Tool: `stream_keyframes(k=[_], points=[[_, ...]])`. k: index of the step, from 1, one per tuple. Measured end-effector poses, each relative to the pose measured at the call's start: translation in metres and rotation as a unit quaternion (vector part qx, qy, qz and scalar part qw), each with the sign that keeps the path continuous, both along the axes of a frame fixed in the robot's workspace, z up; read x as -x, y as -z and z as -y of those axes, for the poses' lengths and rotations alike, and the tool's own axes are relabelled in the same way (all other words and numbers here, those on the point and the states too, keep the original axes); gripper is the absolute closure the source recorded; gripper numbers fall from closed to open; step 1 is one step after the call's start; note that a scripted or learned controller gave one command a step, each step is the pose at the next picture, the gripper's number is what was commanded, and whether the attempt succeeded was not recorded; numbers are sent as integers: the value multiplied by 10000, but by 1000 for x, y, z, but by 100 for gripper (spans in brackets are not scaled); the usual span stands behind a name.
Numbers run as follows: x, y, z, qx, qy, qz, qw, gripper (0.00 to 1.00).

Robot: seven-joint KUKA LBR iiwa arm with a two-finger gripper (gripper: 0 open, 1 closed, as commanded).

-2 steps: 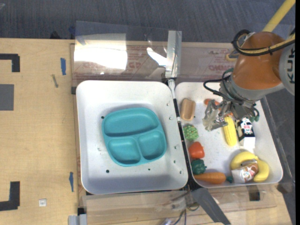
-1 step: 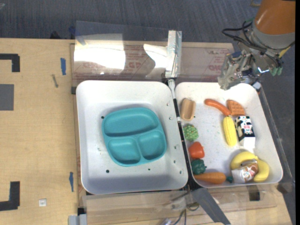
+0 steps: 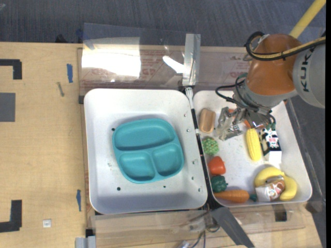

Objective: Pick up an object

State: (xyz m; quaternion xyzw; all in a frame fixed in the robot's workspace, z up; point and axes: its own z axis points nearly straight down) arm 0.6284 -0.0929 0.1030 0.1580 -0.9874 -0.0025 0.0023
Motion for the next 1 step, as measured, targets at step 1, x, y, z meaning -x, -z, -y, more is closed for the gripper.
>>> stream_keyframes(k=[1], points=[[-28, 15, 1, 26, 1163, 75, 9932, 100]])
